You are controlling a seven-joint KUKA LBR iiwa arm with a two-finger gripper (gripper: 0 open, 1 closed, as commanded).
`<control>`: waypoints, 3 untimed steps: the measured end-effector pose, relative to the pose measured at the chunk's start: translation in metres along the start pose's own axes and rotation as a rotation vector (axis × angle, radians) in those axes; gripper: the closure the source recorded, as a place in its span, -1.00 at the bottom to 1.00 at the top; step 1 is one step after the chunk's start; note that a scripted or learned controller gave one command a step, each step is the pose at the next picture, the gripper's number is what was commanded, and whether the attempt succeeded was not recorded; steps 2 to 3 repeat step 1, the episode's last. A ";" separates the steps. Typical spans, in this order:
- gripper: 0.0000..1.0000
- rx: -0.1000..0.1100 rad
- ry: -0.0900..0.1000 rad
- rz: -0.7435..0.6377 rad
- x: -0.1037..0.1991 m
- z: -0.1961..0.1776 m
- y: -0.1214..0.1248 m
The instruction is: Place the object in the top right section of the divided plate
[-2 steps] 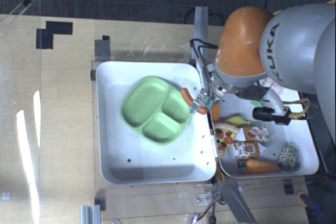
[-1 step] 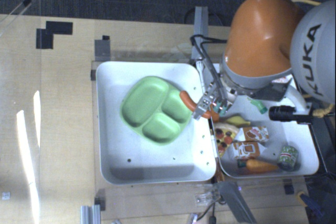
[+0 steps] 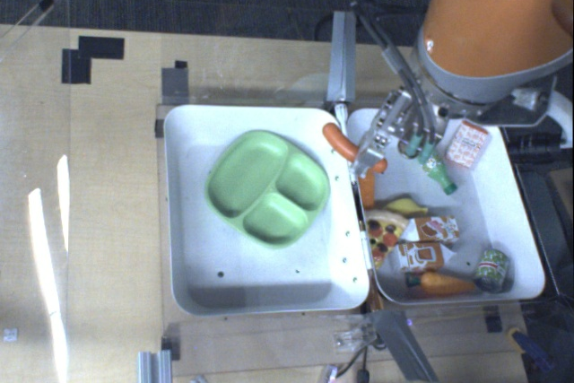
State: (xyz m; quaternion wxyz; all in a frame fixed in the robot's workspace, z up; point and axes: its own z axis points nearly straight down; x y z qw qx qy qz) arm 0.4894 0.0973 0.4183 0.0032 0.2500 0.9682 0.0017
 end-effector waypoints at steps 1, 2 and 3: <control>1.00 0.003 0.004 -0.034 -0.003 0.159 -0.008; 1.00 0.003 0.004 -0.034 -0.003 0.159 -0.008; 1.00 0.003 0.004 -0.034 -0.003 0.159 -0.008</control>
